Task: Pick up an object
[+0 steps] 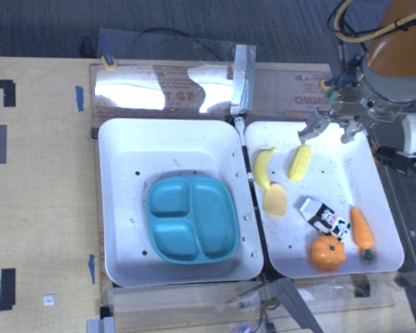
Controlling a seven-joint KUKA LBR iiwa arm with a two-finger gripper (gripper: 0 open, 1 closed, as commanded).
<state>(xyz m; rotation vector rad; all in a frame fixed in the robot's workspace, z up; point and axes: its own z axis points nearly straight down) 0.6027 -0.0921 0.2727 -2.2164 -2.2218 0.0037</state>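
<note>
One arm enters from the upper right, its orange band above the wrist. Gripper [331, 125] hangs over the back edge of the right bin [385, 186], fingers [312, 130] spread apart with nothing between them.

Corn cob [299, 162]: yellow, lying tilted just below the gripper, not touching it. Banana [263, 167] and pale yellow wedge [275, 200] sit by the bin's left wall. Black-and-white box [325, 218], orange fruit [328, 252] and carrot [362, 230] cluster toward the front right. Left bin [118, 144] holds a blue divided tray [192, 218].
</note>
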